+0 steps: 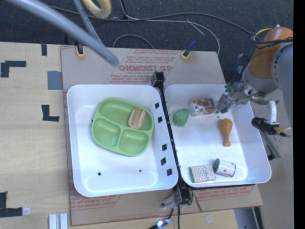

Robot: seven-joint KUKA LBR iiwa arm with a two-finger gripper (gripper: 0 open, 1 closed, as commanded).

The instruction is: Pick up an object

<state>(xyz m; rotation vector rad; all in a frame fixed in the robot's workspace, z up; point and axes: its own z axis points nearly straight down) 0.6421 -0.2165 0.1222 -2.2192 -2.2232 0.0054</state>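
The right bin (252, 142) holds several objects. A green lump (180, 117) lies near the divider, and a brown and white packet (202, 106) lies to its right. An orange drumstick (225, 130) sits mid-right. At the front are a small checkered box (202, 173) and a grey can (224, 168). My gripper (223, 104) hangs low over the bin's far right part, just right of the packet and above the drumstick. Nothing is seen held in it.
The left bin (81, 166) carries a green divided plate (116, 132) with a bun-like piece (137, 118) in its upper right compartment. A black divider (164, 128) separates the bins. Cables and a grey pole (57, 18) cross the far side.
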